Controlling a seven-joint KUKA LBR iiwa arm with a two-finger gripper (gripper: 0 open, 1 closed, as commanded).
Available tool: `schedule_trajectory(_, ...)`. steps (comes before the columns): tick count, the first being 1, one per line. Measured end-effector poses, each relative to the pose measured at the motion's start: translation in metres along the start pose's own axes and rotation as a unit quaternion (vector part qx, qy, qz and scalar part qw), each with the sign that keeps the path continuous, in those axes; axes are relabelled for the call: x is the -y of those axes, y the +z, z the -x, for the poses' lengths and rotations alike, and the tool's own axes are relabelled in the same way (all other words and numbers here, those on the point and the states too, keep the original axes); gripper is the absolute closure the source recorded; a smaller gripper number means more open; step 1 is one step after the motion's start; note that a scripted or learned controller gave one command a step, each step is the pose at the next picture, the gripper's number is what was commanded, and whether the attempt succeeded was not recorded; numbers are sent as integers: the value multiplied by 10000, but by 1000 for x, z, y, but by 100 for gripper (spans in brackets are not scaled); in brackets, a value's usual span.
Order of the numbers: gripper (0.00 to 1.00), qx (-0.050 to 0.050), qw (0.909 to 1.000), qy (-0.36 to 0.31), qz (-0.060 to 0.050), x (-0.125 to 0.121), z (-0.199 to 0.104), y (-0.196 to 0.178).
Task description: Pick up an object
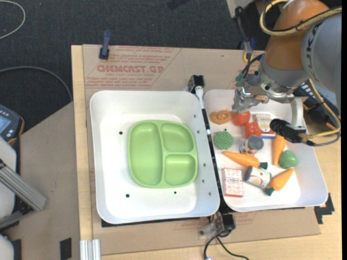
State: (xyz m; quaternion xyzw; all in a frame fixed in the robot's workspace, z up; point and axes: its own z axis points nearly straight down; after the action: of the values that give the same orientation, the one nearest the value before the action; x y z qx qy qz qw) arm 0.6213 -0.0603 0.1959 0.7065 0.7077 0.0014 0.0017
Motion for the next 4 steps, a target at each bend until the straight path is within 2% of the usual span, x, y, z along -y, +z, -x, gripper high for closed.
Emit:
schedule_trajectory(1,100,-2,10000,35,-64,1,57,116)
schedule_trajectory(2,100,3,10000,12,-10,-3,54,99)
schedule_trajectory(3,100,-7,10000,-7,5,43,17,5)
schedule_trajectory(4,100,-24,10000,-52,29,46,-83,-68)
